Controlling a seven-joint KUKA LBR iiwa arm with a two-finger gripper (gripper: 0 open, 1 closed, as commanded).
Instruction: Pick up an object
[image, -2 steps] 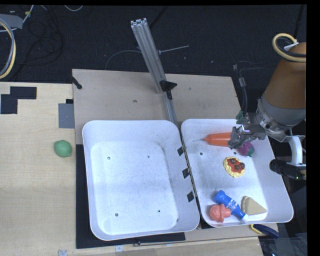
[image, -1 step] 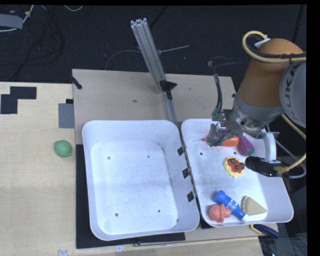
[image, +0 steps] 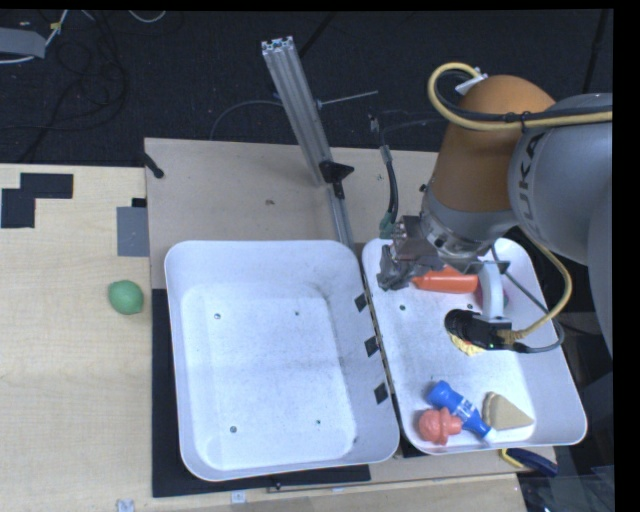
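The orange stick (image: 447, 282) lay in the right bin (image: 420, 340), just to the right of my pincer (image: 392, 268). I could not tell how my pincer stood. A blue toy (image: 458, 403) and red lump (image: 437, 426) sat well below.

No words, labels, brands or numbers can be read anywhere: the arm's (image: 560, 170) grey casing bears part of one dark letter, too cropped to make out.
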